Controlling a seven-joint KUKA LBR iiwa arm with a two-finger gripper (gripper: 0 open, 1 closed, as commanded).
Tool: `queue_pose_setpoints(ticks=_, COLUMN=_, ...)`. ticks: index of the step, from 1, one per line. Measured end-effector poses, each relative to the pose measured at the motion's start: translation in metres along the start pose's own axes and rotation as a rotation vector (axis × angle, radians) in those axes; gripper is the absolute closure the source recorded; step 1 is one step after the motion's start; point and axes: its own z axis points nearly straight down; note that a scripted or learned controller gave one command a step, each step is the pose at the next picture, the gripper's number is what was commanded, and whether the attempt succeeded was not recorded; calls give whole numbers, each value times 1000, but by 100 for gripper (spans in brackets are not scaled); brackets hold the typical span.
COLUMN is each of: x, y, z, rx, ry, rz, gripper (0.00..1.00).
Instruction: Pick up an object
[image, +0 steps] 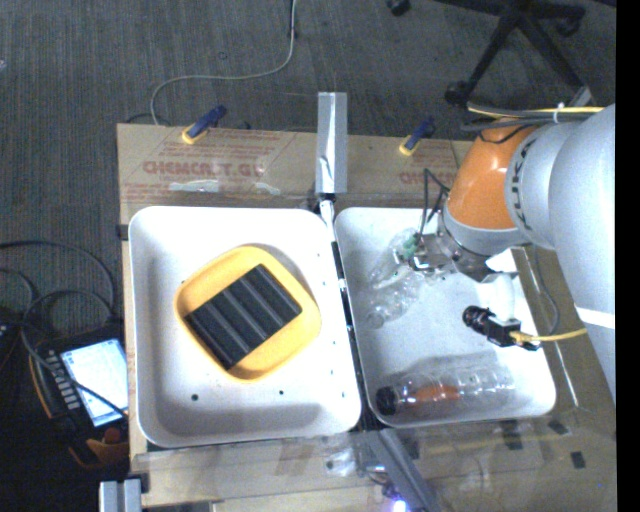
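Note:
In the right bin (450, 350) a crumpled clear plastic bottle (392, 285) lies near the back left corner. Along that bin's front wall rests a second clear bottle (445, 390) on its side, with a dark cap and an orange tint inside. A yellow block with a black ribbed top (247, 310) sits in the middle of the left bin (160, 240). My gripper (428, 255) reaches down into the right bin's back part, right at the upper end of the crumpled bottle. The grey arm and its orange band (485, 190) cover much of it.
A black fitting with a yellow cable (492, 325) hangs over the right bin's right side. Between the bins runs a metal rail (331, 150). Clamps (203, 123) hold the cardboard at the back. A lit screen device (85, 375) lies on the floor at left.

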Motion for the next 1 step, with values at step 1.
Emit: queue_pose_setpoints(ticks=1, x=-4, y=55, z=11, rx=46, ry=14, rz=-45, gripper=0)
